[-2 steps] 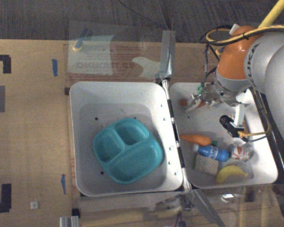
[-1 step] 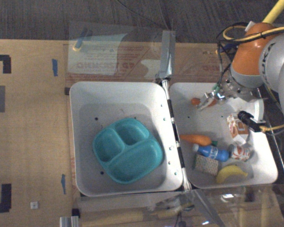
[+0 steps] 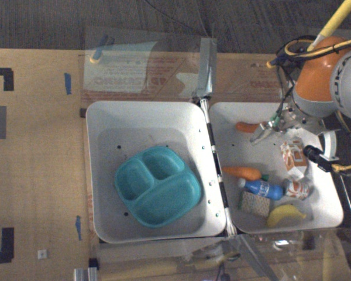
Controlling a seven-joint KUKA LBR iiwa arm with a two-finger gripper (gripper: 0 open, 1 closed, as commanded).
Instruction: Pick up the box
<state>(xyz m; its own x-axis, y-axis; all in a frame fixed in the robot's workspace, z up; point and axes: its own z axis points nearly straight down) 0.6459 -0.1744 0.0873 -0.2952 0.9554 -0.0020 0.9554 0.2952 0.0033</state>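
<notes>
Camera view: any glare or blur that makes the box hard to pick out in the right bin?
Camera view: dim and soft overall; the box is small and its print blurred; the gripper is smeared; glare shows on the clear sheet above the left bin.

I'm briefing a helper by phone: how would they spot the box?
Look in the right bin, along its right side. The box lies there, below the end effector and above a can. It alone is a small orange-and-white carton.
</notes>
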